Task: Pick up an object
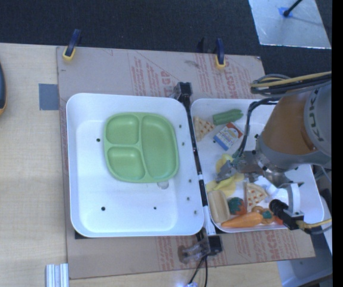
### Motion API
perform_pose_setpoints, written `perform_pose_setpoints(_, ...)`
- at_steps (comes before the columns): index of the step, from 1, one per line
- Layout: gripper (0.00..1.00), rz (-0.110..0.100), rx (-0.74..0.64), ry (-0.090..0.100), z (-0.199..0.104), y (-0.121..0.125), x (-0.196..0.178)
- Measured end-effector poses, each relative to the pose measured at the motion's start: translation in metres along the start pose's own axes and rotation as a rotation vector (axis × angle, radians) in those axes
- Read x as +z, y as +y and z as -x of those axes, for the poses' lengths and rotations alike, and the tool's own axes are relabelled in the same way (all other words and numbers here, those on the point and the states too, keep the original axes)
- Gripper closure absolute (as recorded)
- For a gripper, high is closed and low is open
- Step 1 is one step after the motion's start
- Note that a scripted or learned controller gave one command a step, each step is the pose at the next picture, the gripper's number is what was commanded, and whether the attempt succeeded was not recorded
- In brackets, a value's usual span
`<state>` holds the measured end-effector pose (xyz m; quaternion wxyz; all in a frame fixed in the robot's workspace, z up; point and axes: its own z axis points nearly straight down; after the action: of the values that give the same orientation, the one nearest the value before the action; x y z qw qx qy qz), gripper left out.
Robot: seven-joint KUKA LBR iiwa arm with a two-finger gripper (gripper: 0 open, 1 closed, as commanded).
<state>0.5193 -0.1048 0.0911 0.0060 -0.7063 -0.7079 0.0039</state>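
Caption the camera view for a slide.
Arm over the right bin of toy food; green plate in the left bin.

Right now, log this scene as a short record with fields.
left bin: holds green divided plate
right bin: crowded with toy food, including green pickle, carrot, pizza slice
arm: over right bin, reaching in from the right
gripper: low among the items, nothing seen between its fingers
task status: no object lifted yet

Arm marking: I read "KU", the letters cut off at the frame edge, on the grey arm [319, 121].
Cardboard sheet print: I see red lettering on the cardboard sheet [159, 70], not legible.
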Motion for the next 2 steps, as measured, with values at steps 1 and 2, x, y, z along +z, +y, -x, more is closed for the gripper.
perform_pose_setpoints(1, 0.00, 0.014, -0.005, -0.004, -0.009, 0.046, -0.002)
perform_pose_setpoints(2, 0.00, 0.008, -0.002, -0.003, -0.007, 0.028, -0.001)
